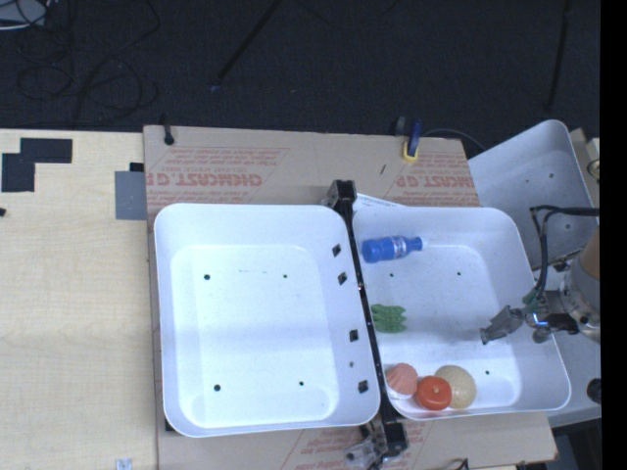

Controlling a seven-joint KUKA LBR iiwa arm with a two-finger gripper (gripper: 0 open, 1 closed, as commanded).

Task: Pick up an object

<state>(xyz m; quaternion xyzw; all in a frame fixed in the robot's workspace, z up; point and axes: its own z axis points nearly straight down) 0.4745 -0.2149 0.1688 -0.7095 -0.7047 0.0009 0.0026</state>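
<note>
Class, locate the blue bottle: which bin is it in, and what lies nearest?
The blue bottle lies on its side in the right bin, near its upper left corner beside the divider, above the green object.

A robotics lab bench, rigged for bin-picking trials.

You are looking at a test setup, not a home or shop: two shallow white bins point(255, 321) sit side by side on flattened cardboard point(265, 169) laid over a pale wooden bench point(69, 292). Loose cables point(59, 8) trail across the dark carpeted floor point(323, 47) behind. The right bin point(490, 233) holds odd sample items, such as a blue bottle point(390, 249) and toy-like food pieces point(431, 388).
</note>
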